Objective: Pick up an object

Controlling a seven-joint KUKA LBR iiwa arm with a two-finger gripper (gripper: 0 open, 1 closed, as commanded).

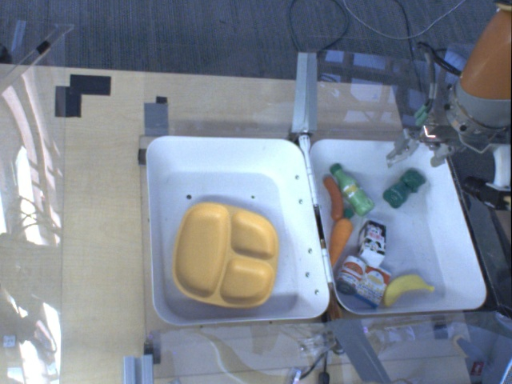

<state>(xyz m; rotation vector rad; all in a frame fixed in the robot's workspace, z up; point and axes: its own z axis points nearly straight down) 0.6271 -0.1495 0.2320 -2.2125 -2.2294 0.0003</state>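
My gripper [417, 155] hangs over the far right part of the right bin [468, 250], its two fingers spread open with nothing between them. Just in front of it lies a dark green toy [404, 188], apart from the fingers. Further left in that bin are a green bottle [350, 189], a red-orange sausage shape [334, 197] and a carrot [340, 241]. Toward the near edge sit a small black-and-white carton [372, 238], a printed packet [362, 281] and a banana [406, 288].
A yellow sectioned plate [226, 253] lies in the left bin [160, 214]. A metal divider [304, 94] runs back from between the bins. Cables loop over the floor behind the bench. The arm's orange band [490, 54] is at the upper right.
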